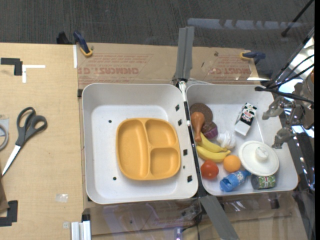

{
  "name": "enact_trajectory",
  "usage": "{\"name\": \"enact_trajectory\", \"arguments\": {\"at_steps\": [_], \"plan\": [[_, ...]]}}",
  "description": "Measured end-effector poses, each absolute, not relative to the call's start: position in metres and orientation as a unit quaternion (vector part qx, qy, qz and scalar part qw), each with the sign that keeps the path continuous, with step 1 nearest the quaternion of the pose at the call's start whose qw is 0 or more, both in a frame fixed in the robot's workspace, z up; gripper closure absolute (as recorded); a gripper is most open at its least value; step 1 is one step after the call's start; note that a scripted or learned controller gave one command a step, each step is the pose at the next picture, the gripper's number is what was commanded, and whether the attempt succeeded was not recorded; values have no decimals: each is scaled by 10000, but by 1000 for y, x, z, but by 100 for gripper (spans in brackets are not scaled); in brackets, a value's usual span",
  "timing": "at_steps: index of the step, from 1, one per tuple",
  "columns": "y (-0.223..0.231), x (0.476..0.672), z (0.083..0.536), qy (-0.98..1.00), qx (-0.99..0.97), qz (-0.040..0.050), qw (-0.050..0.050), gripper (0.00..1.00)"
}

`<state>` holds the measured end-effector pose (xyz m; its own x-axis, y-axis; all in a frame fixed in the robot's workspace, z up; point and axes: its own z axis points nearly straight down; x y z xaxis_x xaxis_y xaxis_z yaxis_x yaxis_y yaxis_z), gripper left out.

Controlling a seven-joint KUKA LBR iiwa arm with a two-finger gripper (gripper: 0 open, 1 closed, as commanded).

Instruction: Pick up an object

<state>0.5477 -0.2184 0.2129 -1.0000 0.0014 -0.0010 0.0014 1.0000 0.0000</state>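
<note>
Camera view: gripper (281,121) sits at the right rim of the right bin (227,91), beside the white lid (259,157); fingers' opening cannot be told, nothing seen between them; judged step: approach, no object picked yet. Candidates lie left of the lid: orange (231,163) touching it, banana (212,150), tomato (209,170), blue bottle (233,180) below; milk carton (245,119) above the lid, standing clear. Yellow tray (148,148) in the left bin (100,134); scissors (22,131) on the counter (40,184). Next move likely calls for centring over one isolated item, the carton perhaps, before descending.
</note>
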Motion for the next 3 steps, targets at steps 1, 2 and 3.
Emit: {"name": "enact_trajectory", "arguments": {"at_steps": [1,2,3], "plan": [[-223,581,119,9994,322,-37,133,0],[-164,599,109,9937,1107,-42,186,0],[-113,637,109,9825,1853,-32,188,0]]}}
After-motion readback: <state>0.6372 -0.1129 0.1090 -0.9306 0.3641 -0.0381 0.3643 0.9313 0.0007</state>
